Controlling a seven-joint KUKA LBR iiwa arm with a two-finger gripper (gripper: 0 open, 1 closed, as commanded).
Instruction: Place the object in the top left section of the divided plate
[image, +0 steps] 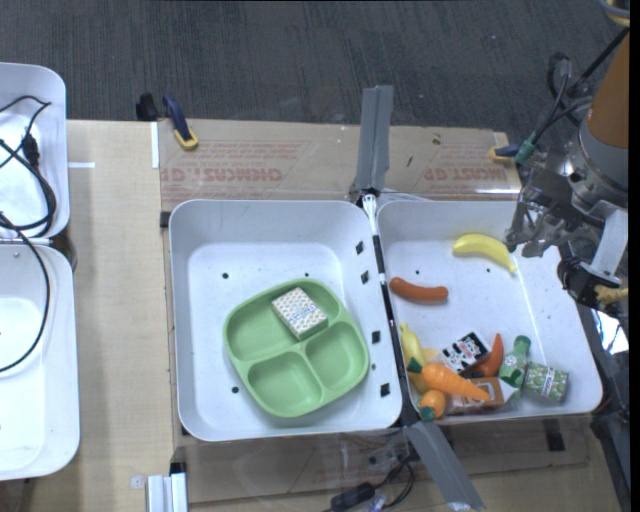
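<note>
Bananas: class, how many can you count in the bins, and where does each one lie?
2. One banana lies near the back of the right bin. A second banana sits at the left edge of the front pile, partly covered; others may be hidden there.

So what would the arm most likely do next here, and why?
Probably draw back and stop. A small patterned block already lies in the green divided plate, in its upper compartment, while the gripper hangs over the right bin's far edge, near the banana.
</note>
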